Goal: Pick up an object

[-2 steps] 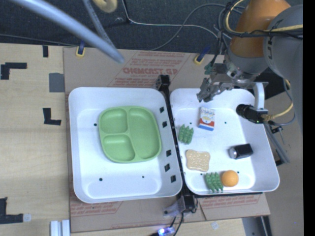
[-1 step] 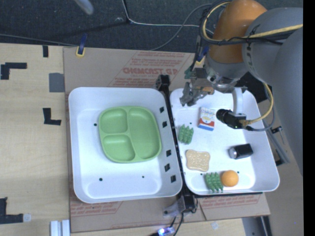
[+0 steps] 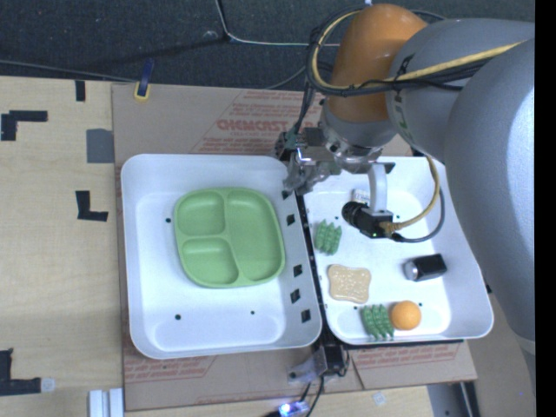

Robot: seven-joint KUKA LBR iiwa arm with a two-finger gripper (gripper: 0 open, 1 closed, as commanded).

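Though its grip state is unreadable, hand [image 3: 304, 165] over the far bin divider [image 3: 300, 233], beside green tray [image 3: 230, 236].

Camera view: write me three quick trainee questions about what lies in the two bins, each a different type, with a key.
1. True or false: the green plate lies in the left bin.
2. Which lies nearest the orange ball? A) toast slice B) green ridged piece C) black block
3. Fill in: the plate has ___ compartments.

Key: 1 true; 2 B; 3 three.
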